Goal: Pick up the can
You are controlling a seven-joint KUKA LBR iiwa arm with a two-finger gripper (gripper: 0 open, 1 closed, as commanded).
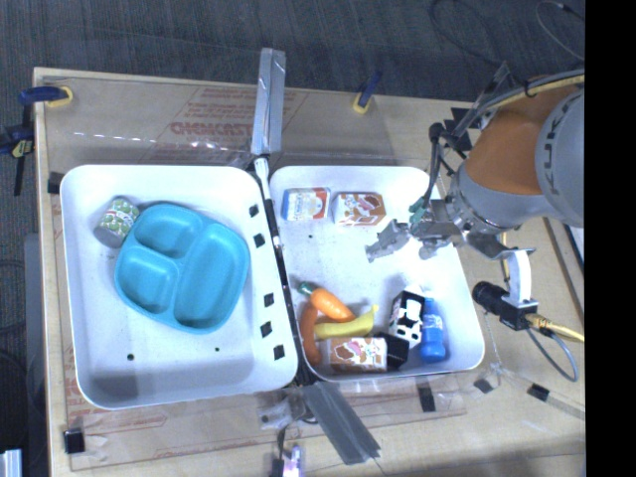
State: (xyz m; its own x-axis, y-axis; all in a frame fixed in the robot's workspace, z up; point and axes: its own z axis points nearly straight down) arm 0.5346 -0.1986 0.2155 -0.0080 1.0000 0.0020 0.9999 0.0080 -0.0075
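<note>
Can (116, 220): far left of the fingers, in the left bin's back left corner, lying against the blue tray; its right side is hidden by the tray's edge and its label is too small to read.
Blue divided tray (183, 265): three compartments, tilted in the left bin (149, 371), well left of the fingers.
Divider (266, 256): where the two bins meet, with dark clips along it; a grey bar runs back from it across the table (109, 97).
Two sealed cups (333, 207): side by side at the back of the right bin (452, 306), just left of the fingers and behind them; the printing on the lids cannot be made out.
Carrot, banana and small carton (343, 331): piled in the right bin's front, in front of the fingers and left of them; the pieces overlap, so their outlines are partly hidden.
Black-and-white and blue items (422, 328): front right corner of the right bin, in front of the fingers; hard to identify.
Fingers (397, 238): spread apart with nothing between them, hanging over the bare middle of the right bin.
Arm (517, 157): enters from the right, orange band above the wrist, bent down and leftward; its upper part is cut off at the frame edge.
</note>
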